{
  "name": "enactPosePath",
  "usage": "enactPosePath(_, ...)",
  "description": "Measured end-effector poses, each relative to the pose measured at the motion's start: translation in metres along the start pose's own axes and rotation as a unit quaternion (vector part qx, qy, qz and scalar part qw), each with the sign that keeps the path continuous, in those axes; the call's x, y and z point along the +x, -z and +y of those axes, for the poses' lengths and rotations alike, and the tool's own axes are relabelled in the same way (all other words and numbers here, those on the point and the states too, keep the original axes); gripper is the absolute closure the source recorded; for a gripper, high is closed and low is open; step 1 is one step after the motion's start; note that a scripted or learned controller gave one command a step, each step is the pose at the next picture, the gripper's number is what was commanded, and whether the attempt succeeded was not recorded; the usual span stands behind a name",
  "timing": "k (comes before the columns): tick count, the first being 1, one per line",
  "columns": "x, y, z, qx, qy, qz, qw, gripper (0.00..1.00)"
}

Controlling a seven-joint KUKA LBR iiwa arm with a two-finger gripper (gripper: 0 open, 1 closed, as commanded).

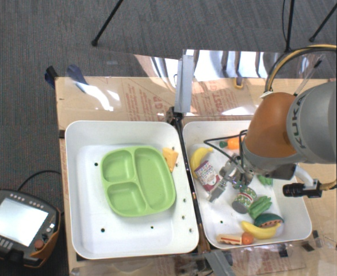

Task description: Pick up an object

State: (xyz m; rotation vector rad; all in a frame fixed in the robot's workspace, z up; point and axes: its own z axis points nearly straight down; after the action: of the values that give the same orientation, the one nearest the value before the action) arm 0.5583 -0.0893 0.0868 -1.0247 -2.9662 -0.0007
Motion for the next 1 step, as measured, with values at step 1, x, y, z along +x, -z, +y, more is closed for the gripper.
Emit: enactPosePath(1, 0.0095, -0.0003, 0.0035, 0.0, -0.09, 0.001, 0.996, 0.0)
